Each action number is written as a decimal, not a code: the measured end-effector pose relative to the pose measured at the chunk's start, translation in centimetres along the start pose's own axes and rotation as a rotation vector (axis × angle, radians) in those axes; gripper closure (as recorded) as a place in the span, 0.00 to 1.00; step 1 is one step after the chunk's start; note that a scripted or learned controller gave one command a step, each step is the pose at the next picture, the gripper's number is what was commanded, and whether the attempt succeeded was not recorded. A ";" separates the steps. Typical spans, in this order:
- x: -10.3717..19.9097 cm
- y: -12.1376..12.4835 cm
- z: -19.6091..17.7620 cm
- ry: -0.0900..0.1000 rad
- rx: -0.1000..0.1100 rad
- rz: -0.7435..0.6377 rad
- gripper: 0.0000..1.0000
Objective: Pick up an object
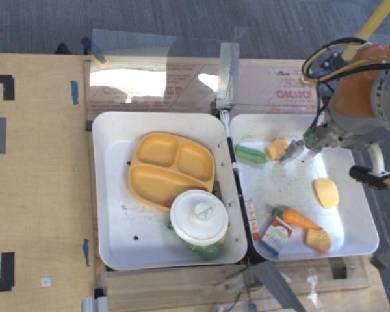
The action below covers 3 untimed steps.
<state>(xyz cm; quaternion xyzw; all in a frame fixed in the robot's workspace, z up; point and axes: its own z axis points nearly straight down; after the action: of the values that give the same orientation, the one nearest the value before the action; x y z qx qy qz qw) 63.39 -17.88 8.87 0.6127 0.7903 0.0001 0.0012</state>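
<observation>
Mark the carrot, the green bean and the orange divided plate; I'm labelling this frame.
carrot (300, 220), camera view, middle of its orange body
green bean (250, 154), camera view, its middle
orange divided plate (157, 149), camera view, upper-left compartment

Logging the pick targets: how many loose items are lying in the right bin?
6: a green piece and yellow chunk at the back left, a pale yellow piece mid-right, a carrot, small carton and waffle-textured piece in front. The arm may hide more.

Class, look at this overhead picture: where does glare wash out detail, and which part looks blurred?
Camera view: strong glare whitens the clear plastic sheet behind the left bin; the gripper over the right bin looks slightly soft; the toys stay sharp.
</observation>
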 end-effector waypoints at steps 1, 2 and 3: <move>3.6 4.4 0.3 0.000 0.003 0.028 0.00; 3.8 4.5 -0.6 0.003 0.009 0.025 1.00; 10.1 2.7 -9.9 0.002 -0.005 0.183 1.00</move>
<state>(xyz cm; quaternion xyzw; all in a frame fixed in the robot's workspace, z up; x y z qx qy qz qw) 63.48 -7.45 18.73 0.6822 0.7311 0.0026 0.0019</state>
